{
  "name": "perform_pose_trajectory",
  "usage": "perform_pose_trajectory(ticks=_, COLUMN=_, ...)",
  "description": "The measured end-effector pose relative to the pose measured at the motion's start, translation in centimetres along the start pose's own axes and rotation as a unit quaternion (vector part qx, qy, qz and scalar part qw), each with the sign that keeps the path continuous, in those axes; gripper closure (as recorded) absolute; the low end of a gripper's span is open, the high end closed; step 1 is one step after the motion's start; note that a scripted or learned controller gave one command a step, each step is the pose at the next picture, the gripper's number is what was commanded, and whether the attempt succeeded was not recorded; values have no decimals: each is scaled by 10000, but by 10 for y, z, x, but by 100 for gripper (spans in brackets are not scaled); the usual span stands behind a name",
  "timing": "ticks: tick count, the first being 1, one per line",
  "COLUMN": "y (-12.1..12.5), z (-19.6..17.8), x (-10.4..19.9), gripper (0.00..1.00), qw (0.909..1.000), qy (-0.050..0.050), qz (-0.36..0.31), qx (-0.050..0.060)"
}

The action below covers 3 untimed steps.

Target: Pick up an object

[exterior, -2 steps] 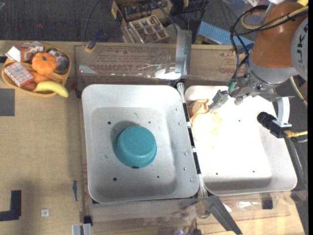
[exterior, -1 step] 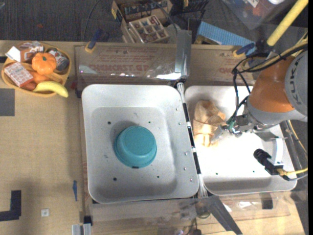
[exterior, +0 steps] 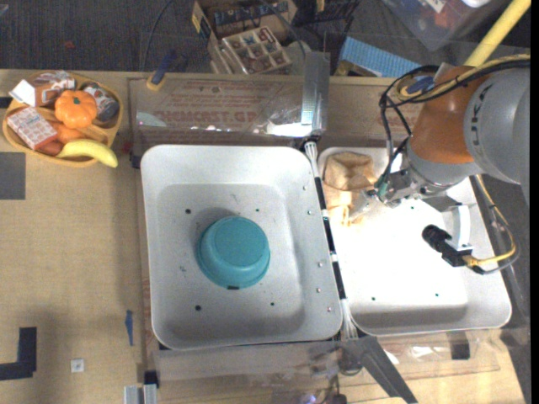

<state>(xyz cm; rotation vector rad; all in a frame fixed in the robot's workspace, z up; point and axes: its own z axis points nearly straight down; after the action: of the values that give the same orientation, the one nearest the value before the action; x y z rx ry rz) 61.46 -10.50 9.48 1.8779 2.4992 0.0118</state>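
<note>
Two shallow white bins sit side by side on the wooden bench [exterior: 67, 259]. The left bin [exterior: 168, 175] holds a teal bowl [exterior: 234, 252], turned upside down and resting near the middle of the bin floor, well apart from every wall.

The right bin [exterior: 421, 293] holds a tan, crumpled, bag-like object [exterior: 347, 175] in its far left corner, close against the wall shared with the left bin. Just below it lies a smaller pale yellowish piece [exterior: 347, 215], near the same wall; what it is cannot be told.

The grey arm [exterior: 497, 124] with its orange band [exterior: 442, 129] reaches in from the right over the far part of the right bin. Its end effector [exterior: 381, 190] is low over that bin, just beside the tan object on its right. Whether its tips are apart or together cannot be told, as they are small and blurred against the bin, and nothing can be seen clamped in them. A black part [exterior: 445, 244] with a yellow cable [exterior: 488, 263] hangs over the middle of the right bin, below the wrist.

At the far left of the bench stands a basket [exterior: 17, 133] with a small orange pumpkin [exterior: 76, 108], a banana [exterior: 88, 151] on its near rim and some boxed items. A cardboard box [exterior: 219, 108] with clear plastic lies behind the left bin.
</note>
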Motion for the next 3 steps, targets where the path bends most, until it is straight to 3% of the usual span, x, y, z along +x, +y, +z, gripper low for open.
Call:
perform_pose_trajectory(ticks=1, y=52, z=2, x=-14, gripper=0, qw=9989, qy=23, qz=-472, qx=63)
perform_pose_trajectory(ticks=2, y=69, z=-91, x=41, gripper=0, qw=9990, qy=27, qz=-453, qx=53)
perform_pose_trajectory(ticks=3, y=53, z=4, x=-13, gripper=0, qw=9993, qy=36, qz=380, qx=52)
